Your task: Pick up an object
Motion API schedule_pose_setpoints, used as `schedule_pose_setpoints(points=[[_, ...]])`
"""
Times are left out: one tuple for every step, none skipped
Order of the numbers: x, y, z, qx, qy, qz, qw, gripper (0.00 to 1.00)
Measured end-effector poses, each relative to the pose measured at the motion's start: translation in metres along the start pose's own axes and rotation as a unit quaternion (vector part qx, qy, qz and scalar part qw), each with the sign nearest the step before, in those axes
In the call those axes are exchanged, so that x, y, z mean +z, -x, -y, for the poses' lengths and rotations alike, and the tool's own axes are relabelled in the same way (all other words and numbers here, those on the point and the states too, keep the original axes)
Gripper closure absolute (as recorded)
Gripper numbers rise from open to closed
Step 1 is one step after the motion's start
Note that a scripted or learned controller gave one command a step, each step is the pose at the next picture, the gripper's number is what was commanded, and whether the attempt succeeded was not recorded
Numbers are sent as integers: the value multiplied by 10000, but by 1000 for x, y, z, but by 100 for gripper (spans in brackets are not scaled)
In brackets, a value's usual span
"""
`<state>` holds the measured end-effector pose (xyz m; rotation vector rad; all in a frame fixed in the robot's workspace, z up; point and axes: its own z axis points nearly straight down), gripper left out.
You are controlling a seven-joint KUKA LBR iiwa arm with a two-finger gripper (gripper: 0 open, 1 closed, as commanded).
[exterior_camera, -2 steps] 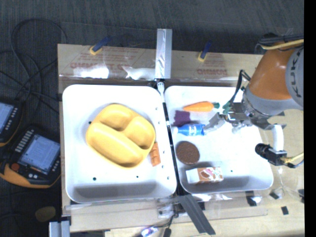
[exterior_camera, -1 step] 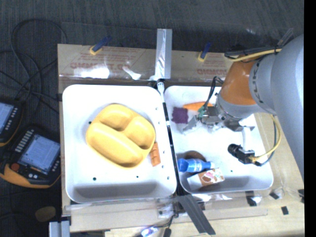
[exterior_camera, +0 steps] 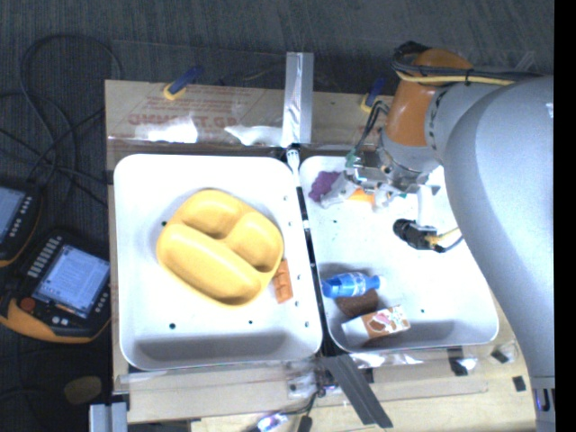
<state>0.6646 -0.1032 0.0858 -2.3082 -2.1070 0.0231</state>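
Left bin (exterior_camera: 135,241) carries a large yellow bun-shaped object (exterior_camera: 220,244) and an orange piece (exterior_camera: 283,282) by its right wall; right bin (exterior_camera: 468,286) carries a purple object (exterior_camera: 324,185) at its far-left corner, a blue bottle (exterior_camera: 351,284) near its front edge, gripper (exterior_camera: 373,180) at far edge, grip state indeterminable.

Even, bright overhead light; white bins (exterior_camera: 135,241) near blown out, soft shadows. Glare on tape strip (exterior_camera: 298,97) at top centre. Slightly soft focus, dark floor grainy.
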Motion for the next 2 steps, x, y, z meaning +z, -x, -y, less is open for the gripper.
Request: schedule_pose_setpoints(points=[[-10,2,0,-5,5,35,10000,100],[-97,-22,44,-296,101,20,9995,100]])
